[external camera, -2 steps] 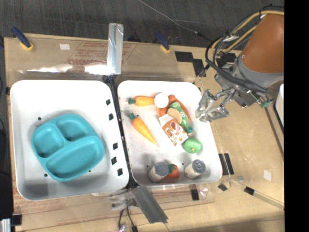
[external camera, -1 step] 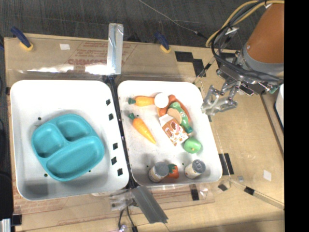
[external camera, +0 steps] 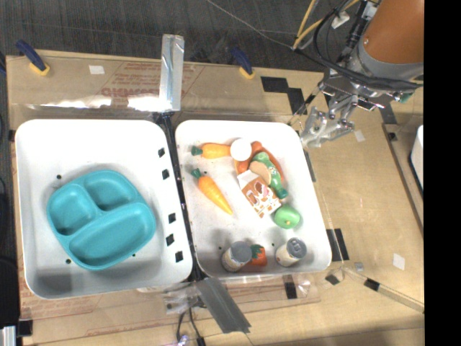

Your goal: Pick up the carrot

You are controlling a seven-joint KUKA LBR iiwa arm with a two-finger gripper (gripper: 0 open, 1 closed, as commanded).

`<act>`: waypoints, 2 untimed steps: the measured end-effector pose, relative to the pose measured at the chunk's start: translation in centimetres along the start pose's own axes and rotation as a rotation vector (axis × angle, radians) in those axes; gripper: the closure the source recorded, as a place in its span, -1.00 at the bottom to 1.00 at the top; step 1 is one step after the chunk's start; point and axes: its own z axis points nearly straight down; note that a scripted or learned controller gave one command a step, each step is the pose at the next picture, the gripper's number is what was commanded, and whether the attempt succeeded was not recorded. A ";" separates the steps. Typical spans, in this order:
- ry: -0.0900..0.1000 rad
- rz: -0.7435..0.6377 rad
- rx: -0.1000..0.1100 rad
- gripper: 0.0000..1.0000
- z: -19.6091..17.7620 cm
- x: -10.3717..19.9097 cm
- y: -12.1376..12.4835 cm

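- The end effector [external camera: 322,130] hangs just outside the far right corner of the right bin [external camera: 189,193], over the bare tabletop [external camera: 360,193]; its pale fingers point down and toward the bin, and whether they are spread or pressed together I cannot tell.
- Nothing is seen between those fingers.
- The arm [external camera: 392,20], orange above the wrist, comes in from the far right corner of the tabletop, with yellow and black cables [external camera: 328,6] looping beside it.
- The carrot [external camera: 214,192] lies in the right bin, near its left wall and about halfway along it, green top toward the far left corner, tip toward the near right.
- A second carrot [external camera: 215,150] lies near the far wall of the same bin, its green top to the left, its thick end touching a white round piece [external camera: 240,149].
- Toward the right wall sit a hot dog toy [external camera: 265,168], a small printed carton [external camera: 258,195] and a green apple [external camera: 287,217], close together.
- Along the near wall stand two small grey-topped jars [external camera: 236,256] [external camera: 292,251], with a small orange-red piece [external camera: 258,255] just beside the left one.
- The left bin [external camera: 29,193] holds a teal divided plate [external camera: 101,218] near its middle.
- A silver strip [external camera: 172,71] stands at the far edge where the two bins meet.
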 end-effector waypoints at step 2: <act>0.002 -0.571 0.007 1.00 -17.6 -1.6 -3.7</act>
